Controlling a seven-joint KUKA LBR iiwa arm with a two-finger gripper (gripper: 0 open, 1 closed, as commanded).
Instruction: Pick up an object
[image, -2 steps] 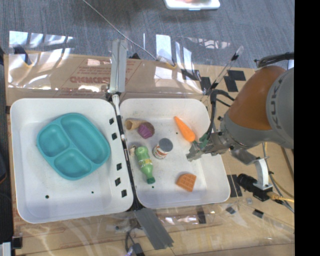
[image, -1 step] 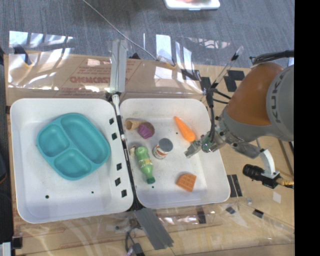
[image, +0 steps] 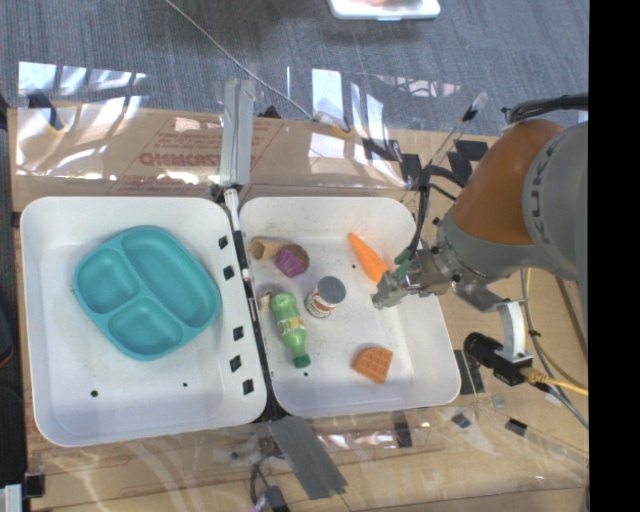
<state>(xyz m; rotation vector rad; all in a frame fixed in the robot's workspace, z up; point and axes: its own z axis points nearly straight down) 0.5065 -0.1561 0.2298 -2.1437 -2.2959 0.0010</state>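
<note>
A: Where is the tool (image: 388, 294)?
B: Low in the right bin (image: 425, 350), just beside the carrot (image: 367, 256); whether it's spread, I cannot tell
A: The risk?
B: It may nudge the carrot away and close on nothing

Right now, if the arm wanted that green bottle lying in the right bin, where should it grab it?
Probably across the middle of the green bottle, coming straight down from above. It lies flat with its length running roughly up and down the view, so fingers closing across its narrow width should fit. The left bin wall is close, leaving little room there.
</note>
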